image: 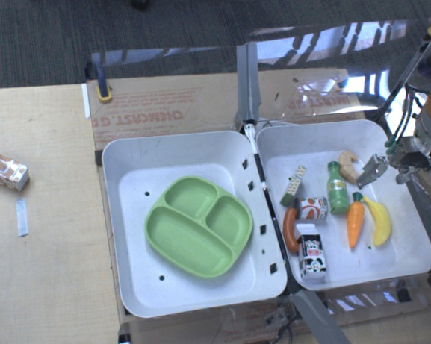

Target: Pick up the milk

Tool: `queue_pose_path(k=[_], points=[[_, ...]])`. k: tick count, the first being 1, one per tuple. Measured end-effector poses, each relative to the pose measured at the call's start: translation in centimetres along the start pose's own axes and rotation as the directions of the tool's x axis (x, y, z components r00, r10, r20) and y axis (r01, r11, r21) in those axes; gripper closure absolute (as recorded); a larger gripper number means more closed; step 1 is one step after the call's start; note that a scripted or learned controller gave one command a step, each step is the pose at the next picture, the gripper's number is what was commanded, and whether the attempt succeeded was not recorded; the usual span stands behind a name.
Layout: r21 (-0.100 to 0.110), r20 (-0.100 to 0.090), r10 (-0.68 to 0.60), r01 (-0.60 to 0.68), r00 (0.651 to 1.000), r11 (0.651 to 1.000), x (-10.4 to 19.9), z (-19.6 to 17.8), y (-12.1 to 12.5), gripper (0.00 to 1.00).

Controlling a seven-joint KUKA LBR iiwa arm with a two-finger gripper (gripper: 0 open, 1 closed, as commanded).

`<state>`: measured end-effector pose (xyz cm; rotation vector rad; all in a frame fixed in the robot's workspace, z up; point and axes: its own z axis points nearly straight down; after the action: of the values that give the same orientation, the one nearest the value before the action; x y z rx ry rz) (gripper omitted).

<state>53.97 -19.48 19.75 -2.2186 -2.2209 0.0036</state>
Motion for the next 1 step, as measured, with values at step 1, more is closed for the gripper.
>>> queue_pose_path(k=[1], points=[[0.001, 0.000, -0.004, 0.004, 1.000, 1.000, 4.38, 6.37, 1.71, 0.00]])
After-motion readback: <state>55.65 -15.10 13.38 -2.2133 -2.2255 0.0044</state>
